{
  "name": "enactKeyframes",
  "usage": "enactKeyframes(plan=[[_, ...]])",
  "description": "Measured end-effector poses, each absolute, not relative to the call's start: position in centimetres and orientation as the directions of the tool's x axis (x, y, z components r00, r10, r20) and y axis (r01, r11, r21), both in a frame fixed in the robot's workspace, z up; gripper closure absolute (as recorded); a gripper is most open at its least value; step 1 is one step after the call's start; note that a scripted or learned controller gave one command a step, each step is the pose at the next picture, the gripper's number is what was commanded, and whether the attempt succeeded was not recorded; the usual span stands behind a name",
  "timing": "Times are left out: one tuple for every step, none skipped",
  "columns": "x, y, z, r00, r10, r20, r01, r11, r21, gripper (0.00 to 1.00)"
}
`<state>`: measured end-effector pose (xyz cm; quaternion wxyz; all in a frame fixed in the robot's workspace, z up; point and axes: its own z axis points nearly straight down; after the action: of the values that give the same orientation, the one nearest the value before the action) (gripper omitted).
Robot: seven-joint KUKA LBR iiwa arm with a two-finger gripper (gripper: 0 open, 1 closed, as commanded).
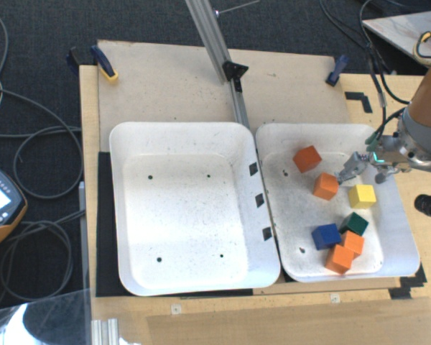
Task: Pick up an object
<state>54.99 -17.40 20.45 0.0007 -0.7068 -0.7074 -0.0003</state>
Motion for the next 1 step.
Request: enactKeyframes(plan=[[54.98, -17.33, 16.23, 0.0, 1.0, 0.002, 1.0, 0.0, -0.005, 0.0]])
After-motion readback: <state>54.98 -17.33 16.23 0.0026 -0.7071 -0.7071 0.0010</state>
